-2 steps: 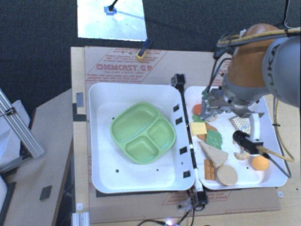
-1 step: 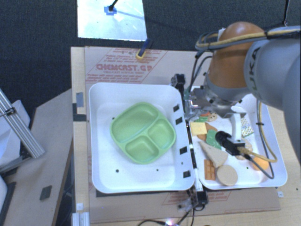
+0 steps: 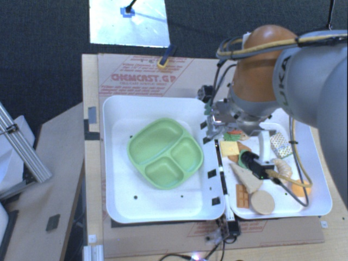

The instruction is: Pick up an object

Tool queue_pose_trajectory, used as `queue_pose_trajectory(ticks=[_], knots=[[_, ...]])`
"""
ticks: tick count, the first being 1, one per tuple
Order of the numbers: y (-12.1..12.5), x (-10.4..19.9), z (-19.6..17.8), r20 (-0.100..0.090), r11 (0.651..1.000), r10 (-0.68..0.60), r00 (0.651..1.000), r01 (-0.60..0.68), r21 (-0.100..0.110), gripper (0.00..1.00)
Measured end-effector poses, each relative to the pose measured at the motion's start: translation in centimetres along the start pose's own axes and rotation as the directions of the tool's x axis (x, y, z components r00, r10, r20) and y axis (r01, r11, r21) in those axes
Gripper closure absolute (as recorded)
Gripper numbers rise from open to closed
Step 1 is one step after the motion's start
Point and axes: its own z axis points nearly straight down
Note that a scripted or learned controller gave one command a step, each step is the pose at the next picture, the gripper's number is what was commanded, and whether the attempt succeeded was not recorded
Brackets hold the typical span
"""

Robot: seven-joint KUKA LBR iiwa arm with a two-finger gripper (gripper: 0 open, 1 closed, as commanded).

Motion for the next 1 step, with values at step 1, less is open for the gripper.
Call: queue_pose_trajectory(ticks=[1], knots=[[-0.92,-0.62,0.18,0.001,1.000,0.005,1.000,-0.005,0.001,1.00]])
